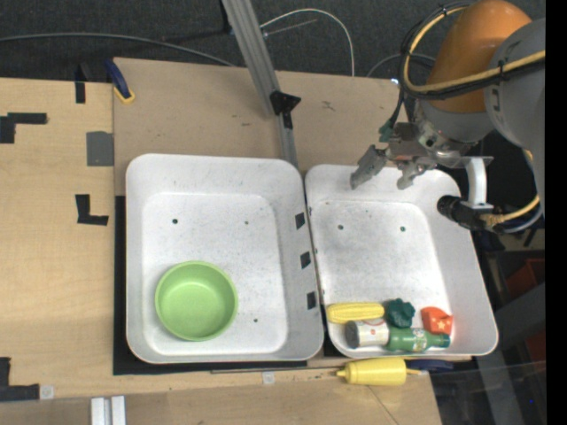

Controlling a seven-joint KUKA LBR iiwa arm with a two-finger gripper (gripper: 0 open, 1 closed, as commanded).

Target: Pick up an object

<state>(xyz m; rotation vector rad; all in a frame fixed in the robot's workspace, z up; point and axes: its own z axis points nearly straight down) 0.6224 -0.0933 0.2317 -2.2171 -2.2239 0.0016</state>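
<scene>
My gripper (385, 175) hangs over the far rim of the right bin (461, 264), open, with nothing between its two grey fingers (364, 170). Far from it, along the right bin's near wall, lie a yellow corn-shaped piece (354, 312), a dark green item (400, 311), a small red-orange item (437, 321), a white and red can (366, 334) and a green bottle (416, 340). A lime green bowl (196, 300) sits in the near left part of the left bin (213, 184).
A yellow bottle-shaped object (375, 372) lies on the bench just outside the right bin's near wall. A slanted grey metal pole (257, 51) rises behind the bins' shared edge. Black cables loop near the arm at the upper right.
</scene>
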